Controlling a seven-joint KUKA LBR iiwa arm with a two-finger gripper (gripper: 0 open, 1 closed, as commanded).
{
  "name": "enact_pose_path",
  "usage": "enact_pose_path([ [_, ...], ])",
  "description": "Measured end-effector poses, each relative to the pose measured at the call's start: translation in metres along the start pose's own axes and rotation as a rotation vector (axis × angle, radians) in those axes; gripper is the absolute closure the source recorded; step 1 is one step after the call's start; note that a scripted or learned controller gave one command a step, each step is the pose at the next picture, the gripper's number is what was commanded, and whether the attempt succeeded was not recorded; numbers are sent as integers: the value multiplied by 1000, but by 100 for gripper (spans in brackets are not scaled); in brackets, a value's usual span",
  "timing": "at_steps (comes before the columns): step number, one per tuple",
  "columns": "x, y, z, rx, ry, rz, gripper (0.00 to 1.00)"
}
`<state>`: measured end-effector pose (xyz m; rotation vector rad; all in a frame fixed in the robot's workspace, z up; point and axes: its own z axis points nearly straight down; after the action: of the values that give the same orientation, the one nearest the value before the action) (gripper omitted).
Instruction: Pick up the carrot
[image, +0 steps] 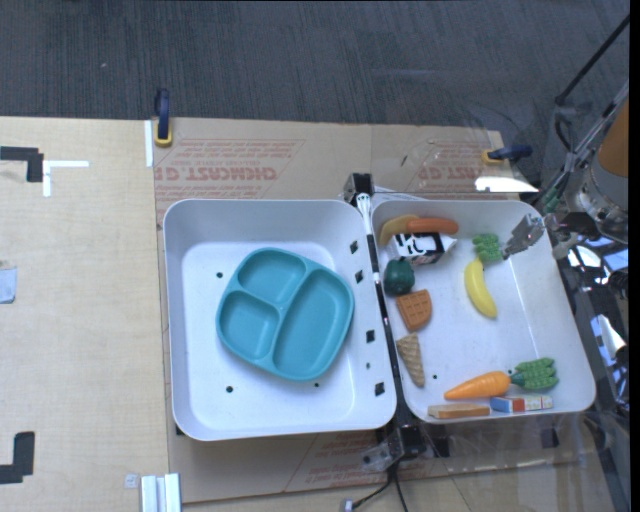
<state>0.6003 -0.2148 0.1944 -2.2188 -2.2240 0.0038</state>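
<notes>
Bright even overhead light, soft faint shadows, glare on the right bin (560, 300) rim — perhaps slightly overexposed, mild softness.

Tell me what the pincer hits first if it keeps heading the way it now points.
The pincer points toward the view's left, so the green leafy piece would likely be met first. Height above it is unclear, so it might pass over.

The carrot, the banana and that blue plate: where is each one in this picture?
carrot (478, 385), camera view, middle of its orange body.
banana (480, 289), camera view, middle of its yellow curve.
blue plate (250, 345), camera view, its lower left rim.
</notes>
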Motion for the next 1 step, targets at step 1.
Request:
enact_pose_path([
  [1, 29, -54, 64, -1, 1, -216, 0],
])
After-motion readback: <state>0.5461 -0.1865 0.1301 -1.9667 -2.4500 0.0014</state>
